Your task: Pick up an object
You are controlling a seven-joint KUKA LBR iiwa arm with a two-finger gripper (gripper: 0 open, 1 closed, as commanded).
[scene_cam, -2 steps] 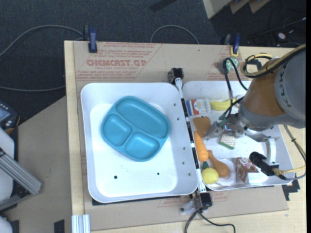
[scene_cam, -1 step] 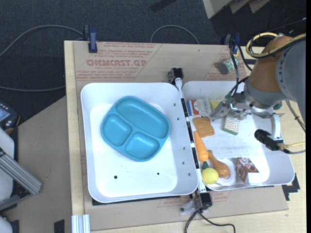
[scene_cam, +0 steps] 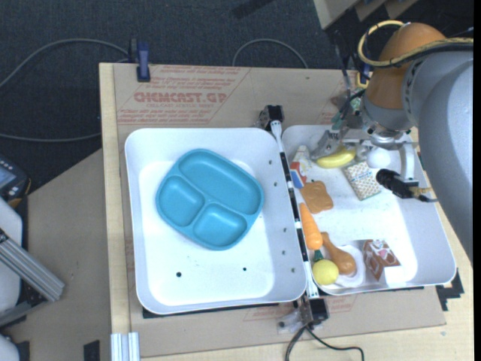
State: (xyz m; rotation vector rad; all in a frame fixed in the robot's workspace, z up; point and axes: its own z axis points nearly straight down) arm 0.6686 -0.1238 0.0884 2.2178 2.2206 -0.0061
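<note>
1. Two white bins: the left bin (scene_cam: 143,201) and the right bin (scene_cam: 421,239), side by side on the surface (scene_cam: 188,100).
2. One blue divided plate (scene_cam: 209,198), with three compartments, in the left bin.
3. One yellow banana (scene_cam: 334,159), at the far end of the right bin.
4. One orange carrot (scene_cam: 311,229), along the right bin's left wall.
5. One yellow round fruit, perhaps a lemon (scene_cam: 325,271), at the near end.
6. One brown drumstick-shaped piece (scene_cam: 340,256), just beside the lemon.
7. One tan flat piece (scene_cam: 318,197), near the carrot.
8. One patterned packet (scene_cam: 361,180).
9. One brown wrapped packet (scene_cam: 379,257).
10. One white ball (scene_cam: 378,157).

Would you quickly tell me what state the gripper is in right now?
Gripper: low over the banana in the right bin; its state cannot be told.
</note>
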